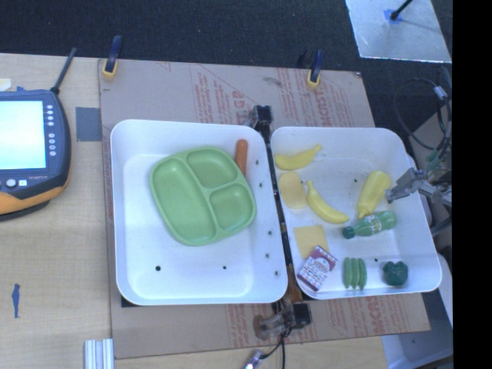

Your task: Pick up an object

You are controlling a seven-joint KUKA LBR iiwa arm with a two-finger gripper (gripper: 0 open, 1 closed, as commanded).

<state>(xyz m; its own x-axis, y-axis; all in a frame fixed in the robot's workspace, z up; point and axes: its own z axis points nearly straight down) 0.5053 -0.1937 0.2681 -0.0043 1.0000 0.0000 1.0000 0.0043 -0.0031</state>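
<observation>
A: Left bin [134, 206]: tray [202, 195] at centre, carrot [241, 157] beside the right wall. Right bin [415, 271]?

B: Pepper [372, 192] near the right edge, by the gripper [401, 188]; whether its claw was open could not be told. Ideally centre over the pepper, clear of the bottle [370, 224].

gripper [401, 191] | at view's right edge, low, pointing left | arm mostly cut off

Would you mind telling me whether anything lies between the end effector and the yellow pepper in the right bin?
Nothing visible does. The end effector sits at the right bin's right side, just right of the yellow pepper, with bare bin floor between them. The green bottle lies just below that path, not across it.
</observation>
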